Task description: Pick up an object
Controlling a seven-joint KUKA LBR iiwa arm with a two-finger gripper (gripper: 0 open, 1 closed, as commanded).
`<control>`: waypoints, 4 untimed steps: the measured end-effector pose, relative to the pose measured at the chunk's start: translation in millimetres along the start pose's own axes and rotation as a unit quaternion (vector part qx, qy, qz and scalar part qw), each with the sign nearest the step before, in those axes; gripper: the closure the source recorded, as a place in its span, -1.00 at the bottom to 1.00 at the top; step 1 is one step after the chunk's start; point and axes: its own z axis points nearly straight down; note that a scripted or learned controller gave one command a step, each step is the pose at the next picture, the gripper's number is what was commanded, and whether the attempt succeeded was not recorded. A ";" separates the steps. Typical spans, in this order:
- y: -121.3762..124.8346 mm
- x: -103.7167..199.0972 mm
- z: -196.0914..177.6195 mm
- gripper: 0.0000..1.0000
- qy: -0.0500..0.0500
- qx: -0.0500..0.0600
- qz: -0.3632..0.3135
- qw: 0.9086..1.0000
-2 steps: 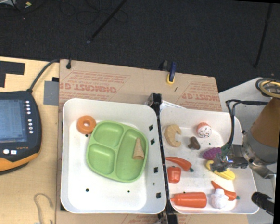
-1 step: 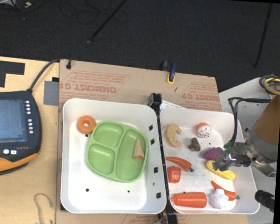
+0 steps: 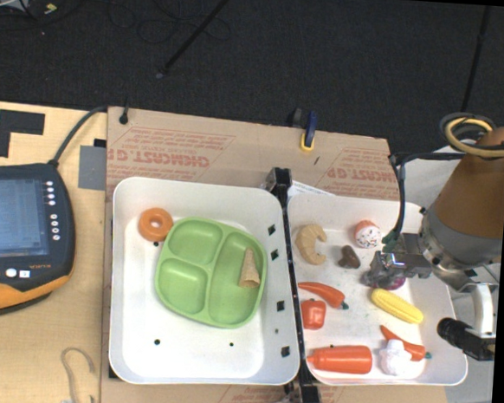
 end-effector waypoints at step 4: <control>40.8 29.8 10.5 1.00 -0.001 0.001 -0.001 1.000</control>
